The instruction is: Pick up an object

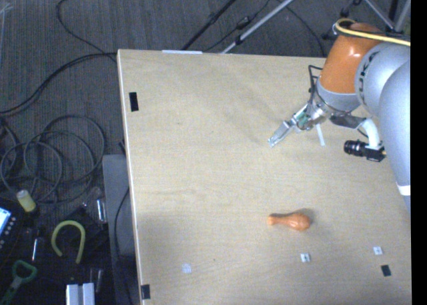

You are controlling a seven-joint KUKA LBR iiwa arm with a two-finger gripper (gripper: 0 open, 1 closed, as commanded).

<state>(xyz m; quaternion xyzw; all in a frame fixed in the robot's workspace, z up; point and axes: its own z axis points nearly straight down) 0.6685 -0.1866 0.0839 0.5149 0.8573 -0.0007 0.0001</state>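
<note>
Orange pear-shaped object [291, 220], that's the prize, lying on its side on the bare wooden desk [200, 163], toward five o'clock of the surface, narrow neck pointing to nine o'clock and the fat bulb to three. Up at the end effector [297, 129] now: it hangs over the desk at about two o'clock, one pale finger stretched toward eight o'clock and a second thin prong just beside it, spread apart with nothing between them. So it's open and empty-handed, well apart from the object, which sits at roughly six o'clock from the fingertips. Behind it, the orange band [347, 63] and grey arm [393, 110] come in from three o'clock. My read on handling: it looks small, light and smooth, likely to roll or squirt out of a pinch. Best bet is closing across the bulb near where it narrows. A few small markers dot the desk nearby.
</note>
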